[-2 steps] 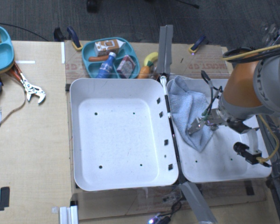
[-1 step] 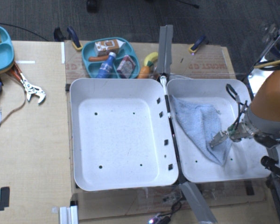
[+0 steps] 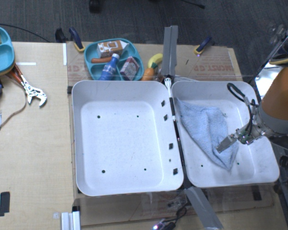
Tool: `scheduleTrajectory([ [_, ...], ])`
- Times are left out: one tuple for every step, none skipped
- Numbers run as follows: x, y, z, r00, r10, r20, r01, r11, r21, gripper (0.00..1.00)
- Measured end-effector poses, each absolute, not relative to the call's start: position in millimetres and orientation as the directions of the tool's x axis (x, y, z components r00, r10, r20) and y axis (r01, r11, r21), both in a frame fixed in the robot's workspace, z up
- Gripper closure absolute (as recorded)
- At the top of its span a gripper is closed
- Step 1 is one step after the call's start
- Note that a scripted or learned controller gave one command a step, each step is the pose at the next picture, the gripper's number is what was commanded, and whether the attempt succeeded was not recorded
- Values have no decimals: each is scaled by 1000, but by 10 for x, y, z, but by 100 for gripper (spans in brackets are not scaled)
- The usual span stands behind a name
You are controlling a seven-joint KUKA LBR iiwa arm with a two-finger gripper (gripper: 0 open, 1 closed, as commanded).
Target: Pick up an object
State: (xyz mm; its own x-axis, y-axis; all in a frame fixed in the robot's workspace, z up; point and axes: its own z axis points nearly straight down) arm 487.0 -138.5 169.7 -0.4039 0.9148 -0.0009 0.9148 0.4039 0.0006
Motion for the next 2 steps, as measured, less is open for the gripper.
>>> scheduleTrajectory([
  [5050,-1532,1856,-350,937,-1,937,350,0,0],
  [4878,-1481,1561,-489,872,0,872,489,-1,0],
])
